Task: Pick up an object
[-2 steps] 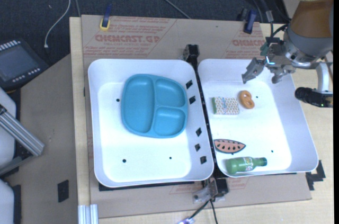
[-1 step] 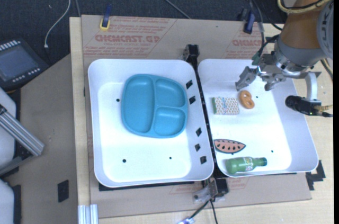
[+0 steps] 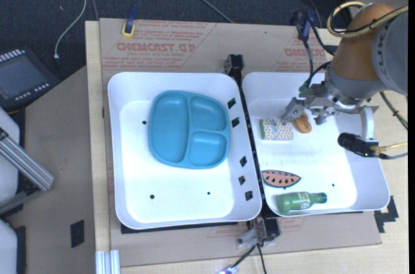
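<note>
My gripper hangs over the back part of the right bin, its fingers spread apart and open. A small orange object lies on the bin floor just below and between the fingertips; it is not lifted. Left of it rests a small patterned green-and-white pad. Nearer the front of the bin lie a watermelon-slice toy and a green bottle on its side.
The left bin holds a blue divided plate. A row of black clips runs along the wall between the bins. The arm's black cable fitting overhangs the right bin's right side.
</note>
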Action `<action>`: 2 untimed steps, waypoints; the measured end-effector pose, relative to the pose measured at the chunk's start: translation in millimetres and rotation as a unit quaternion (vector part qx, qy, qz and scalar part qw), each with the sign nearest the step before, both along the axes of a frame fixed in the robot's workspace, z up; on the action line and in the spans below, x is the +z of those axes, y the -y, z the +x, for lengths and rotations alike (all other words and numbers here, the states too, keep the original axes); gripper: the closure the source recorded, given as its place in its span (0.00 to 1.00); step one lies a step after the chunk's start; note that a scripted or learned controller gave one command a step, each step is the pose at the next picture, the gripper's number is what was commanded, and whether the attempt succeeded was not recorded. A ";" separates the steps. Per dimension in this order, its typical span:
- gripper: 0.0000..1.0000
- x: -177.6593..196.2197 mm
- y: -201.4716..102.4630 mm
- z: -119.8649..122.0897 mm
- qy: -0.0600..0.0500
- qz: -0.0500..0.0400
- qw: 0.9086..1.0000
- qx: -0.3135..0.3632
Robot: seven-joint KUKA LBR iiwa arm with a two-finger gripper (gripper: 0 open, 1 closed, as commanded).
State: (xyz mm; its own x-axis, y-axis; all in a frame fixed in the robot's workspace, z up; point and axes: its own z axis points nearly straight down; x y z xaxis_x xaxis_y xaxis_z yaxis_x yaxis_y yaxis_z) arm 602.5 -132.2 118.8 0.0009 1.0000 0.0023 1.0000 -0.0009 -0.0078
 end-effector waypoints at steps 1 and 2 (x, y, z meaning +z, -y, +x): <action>0.00 -29.9 -0.6 2.8 0.005 0.001 1.000 0.000; 1.00 -14.4 -0.6 6.0 0.011 -0.001 1.000 0.001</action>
State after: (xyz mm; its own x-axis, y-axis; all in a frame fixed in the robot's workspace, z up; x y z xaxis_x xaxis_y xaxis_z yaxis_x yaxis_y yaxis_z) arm 608.6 -131.6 104.4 -0.0012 1.0000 0.0011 0.9999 0.0012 0.0141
